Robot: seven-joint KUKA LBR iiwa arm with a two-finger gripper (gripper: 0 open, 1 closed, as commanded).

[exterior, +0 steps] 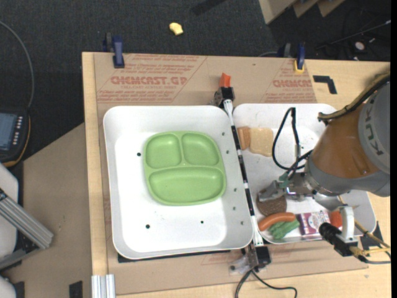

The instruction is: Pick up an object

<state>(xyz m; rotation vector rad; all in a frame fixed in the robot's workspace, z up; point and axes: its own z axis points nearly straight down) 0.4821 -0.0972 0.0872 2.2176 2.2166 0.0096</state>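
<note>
Left bin [124, 166] lies open around green plate [184, 167]; arm [347, 160] overhangs right bin [260, 113].

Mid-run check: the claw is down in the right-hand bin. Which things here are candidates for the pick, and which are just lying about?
Pick candidates, all in the right white bin:
- tan bread-like slab
- orange carrot-like piece
- green leafy piece
- purple-and-white packet
- claw, low over that pile

Lying about:
- green three-compartment plastic plate in the left white bin
- small yellow object on the dark floor
</note>
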